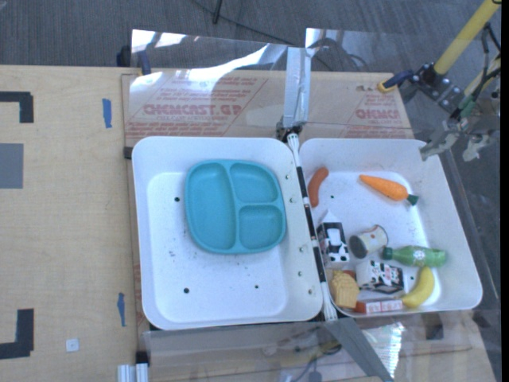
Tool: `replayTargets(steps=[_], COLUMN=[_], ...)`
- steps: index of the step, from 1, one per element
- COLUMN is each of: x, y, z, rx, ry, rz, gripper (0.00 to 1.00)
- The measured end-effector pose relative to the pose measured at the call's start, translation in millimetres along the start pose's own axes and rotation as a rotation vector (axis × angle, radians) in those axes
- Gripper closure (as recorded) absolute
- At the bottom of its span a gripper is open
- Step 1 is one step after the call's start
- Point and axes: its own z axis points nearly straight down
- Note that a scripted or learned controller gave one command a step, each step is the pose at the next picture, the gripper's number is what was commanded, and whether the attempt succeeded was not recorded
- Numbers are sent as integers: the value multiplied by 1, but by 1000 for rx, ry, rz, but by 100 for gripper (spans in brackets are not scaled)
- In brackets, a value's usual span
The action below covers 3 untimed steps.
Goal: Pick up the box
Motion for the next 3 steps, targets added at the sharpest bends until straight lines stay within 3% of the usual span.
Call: replayTargets(steps=[1,2,3], x=[-12,-2,76], y=[-30,-81,-40], z=[135,182,186], rx=[0,-4,-13], ry=[0,1,-1], rz=[-117,-129,326], gripper=[0,0,0])
